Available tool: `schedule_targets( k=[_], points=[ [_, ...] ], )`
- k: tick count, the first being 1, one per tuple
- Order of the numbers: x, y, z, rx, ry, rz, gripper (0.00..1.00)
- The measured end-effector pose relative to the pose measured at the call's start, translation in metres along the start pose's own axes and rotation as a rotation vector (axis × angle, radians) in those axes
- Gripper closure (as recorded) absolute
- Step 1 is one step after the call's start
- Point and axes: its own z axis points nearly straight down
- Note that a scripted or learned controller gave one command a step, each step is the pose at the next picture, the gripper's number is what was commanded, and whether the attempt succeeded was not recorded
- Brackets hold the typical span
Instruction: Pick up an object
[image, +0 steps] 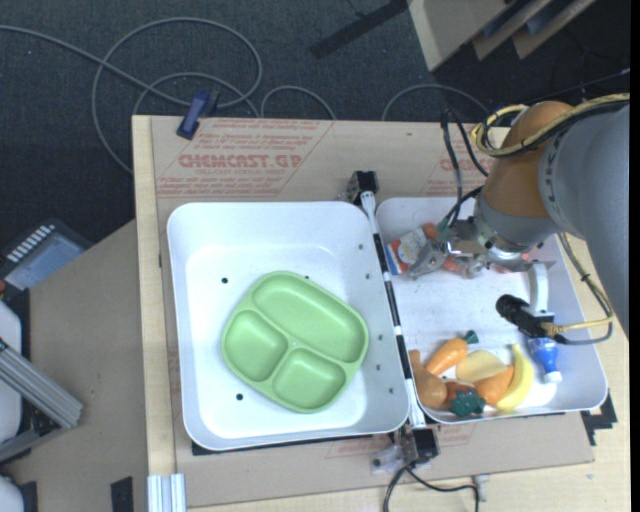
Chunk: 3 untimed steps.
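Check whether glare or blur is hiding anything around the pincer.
Camera view: lighting is even, with no hard glare on the right bin. Camera view: the pincer looks soft and muddled, so detail there is unreadable; the green plate is crisp.

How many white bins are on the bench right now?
2. The left bin holds a green divided plate; the right bin, beside it, holds toy food. None looks hidden.

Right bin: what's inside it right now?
A carrot, banana and other toy food piled at its near end; the gripper reaches in farther back. The arm covers its far corner.
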Motion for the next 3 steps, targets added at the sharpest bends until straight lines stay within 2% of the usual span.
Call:
schedule_targets(
  k=[1, 2, 3],
  points=[
    [0.006, 0.046, 0.001, 0.028, -0.01, 0.002, 0.0],
    [0.011, 0.05, -0.011, 0.012, -0.005, 0.001, 1.0],
    [0.008, 0.048, -0.01, 0.02, -0.009, 0.002, 0.0]
  ],
)
